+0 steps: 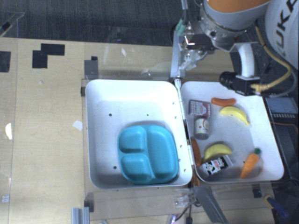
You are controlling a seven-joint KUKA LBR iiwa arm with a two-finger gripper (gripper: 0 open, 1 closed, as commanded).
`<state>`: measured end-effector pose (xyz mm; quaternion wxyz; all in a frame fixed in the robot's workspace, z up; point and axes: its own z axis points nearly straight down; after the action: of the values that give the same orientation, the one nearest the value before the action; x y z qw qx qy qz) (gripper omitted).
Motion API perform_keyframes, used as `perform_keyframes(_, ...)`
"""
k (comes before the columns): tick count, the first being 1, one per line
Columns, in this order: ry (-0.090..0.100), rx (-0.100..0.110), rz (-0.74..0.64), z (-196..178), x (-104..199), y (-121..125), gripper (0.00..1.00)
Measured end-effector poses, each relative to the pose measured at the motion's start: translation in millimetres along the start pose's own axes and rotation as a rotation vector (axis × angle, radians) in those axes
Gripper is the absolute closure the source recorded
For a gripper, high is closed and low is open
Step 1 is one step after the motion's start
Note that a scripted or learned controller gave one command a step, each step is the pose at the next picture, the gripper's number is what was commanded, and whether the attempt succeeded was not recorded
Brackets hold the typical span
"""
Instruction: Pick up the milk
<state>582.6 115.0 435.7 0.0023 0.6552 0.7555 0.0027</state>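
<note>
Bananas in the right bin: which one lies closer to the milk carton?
The lower banana, lying just above the black-and-white milk carton near the bin's front edge. The other banana lies farther back, just below the sausage.

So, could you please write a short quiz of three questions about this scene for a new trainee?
1. True or false: the milk carton lies in the right bin.
2. Which bin holds the blue divided plate? A) left B) right
3. Fill in: the gripper hovers above the ___ edge of the bins.

Key: 1 true; 2 A, the left bin; 3 far.
</note>
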Motion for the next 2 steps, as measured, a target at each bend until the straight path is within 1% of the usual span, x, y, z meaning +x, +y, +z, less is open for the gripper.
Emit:
perform_keyframes(1, -0.001, 0.004, 0.002, 93.1, -23.2, 58.4, 1.0)
perform_keyframes(2, 0.0, 0.005, 0.03, 175.2, -0.4, 48.5, 1.0)
